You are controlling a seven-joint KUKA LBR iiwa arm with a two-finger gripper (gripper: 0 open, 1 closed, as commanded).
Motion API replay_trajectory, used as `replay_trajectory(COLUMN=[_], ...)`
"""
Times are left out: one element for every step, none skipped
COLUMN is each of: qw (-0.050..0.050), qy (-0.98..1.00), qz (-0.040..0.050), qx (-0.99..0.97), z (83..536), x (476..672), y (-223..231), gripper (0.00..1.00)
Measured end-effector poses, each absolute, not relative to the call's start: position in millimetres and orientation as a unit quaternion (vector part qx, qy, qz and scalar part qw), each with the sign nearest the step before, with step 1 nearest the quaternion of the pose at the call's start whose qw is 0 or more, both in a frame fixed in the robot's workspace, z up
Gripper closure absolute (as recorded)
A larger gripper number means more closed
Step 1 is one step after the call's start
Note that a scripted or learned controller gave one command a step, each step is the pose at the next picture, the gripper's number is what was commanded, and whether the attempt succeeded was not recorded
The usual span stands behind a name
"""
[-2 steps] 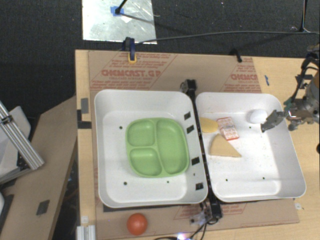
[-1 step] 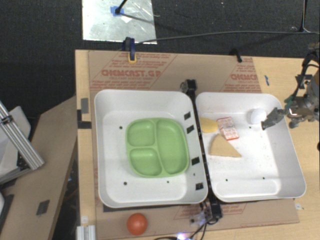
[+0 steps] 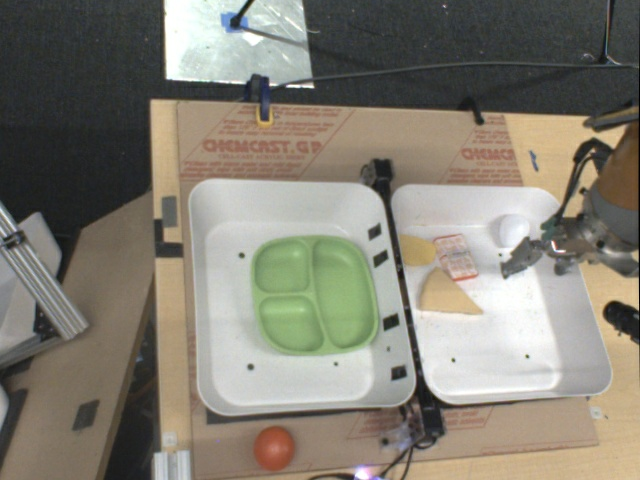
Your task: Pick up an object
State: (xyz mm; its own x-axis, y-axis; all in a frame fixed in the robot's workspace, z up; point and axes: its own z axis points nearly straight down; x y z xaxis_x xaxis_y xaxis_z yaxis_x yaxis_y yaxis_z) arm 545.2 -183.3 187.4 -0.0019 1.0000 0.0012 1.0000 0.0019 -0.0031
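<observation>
In the right bin lie a tan cheese-like wedge, a small red-and-white packet, a yellowish flat piece near the left wall, and a white rounded object toward the back. My gripper reaches in from the right, hovering over the bin's right half, just to the right of the packet and wedge and in front of the white object. I see nothing between its fingers. The left bin holds a green divided plate.
An orange ball rests on the cardboard in front of the left bin. A black divider with clips runs between the bins. A blue clamp sits at the board's back edge. An aluminium frame stands at the far left.
</observation>
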Motion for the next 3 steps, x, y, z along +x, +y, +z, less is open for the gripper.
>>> replay_trajectory(qw=[0.001, 0.001, -0.001], qy=[-0.709, -0.708, -0.708], qz=[0.0004, 0.0006, -0.0004], qx=[-0.705, -0.706, -0.706], z=[137.2, 84.9, 98.3], x=[553.9, 553.6, 554.8], y=[-177.5, -176.7, -177.5], gripper=[0.0, 0.0, 1.0])
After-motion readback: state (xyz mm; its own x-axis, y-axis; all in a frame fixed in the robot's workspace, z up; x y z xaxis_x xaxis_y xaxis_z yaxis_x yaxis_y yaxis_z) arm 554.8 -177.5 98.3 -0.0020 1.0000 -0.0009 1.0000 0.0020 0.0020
